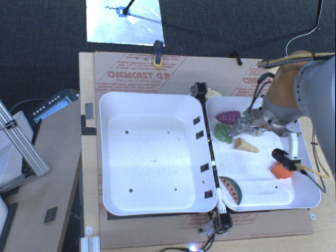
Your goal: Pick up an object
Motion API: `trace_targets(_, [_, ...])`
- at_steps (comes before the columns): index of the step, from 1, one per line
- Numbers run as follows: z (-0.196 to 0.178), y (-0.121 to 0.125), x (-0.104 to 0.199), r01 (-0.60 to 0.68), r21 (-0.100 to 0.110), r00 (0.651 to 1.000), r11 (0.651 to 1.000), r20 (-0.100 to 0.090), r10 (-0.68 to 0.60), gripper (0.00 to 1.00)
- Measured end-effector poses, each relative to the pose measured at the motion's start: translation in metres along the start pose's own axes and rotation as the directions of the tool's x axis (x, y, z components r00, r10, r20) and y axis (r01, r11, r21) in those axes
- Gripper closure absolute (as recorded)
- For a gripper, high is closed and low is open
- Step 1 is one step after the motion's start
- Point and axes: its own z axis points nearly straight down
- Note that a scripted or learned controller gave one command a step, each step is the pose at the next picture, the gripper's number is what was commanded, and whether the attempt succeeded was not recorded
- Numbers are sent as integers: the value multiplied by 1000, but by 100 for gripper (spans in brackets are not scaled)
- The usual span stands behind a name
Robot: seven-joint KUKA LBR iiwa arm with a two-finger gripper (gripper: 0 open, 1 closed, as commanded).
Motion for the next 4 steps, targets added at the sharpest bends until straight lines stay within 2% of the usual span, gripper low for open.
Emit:
trace_targets(1, [-10, -3, -2, -1, 5, 1000, 1000, 0, 1, 100])
trace_targets(2, [2, -51, 25, -8, 15, 1000, 1000, -3, 8, 100])
trace_targets(3, [-105, -56, 81, 0, 3, 1000, 1000, -3, 0, 100])
trace_targets(4, [-105, -129, 98, -9, 14, 1000, 1000, -3, 9, 100])
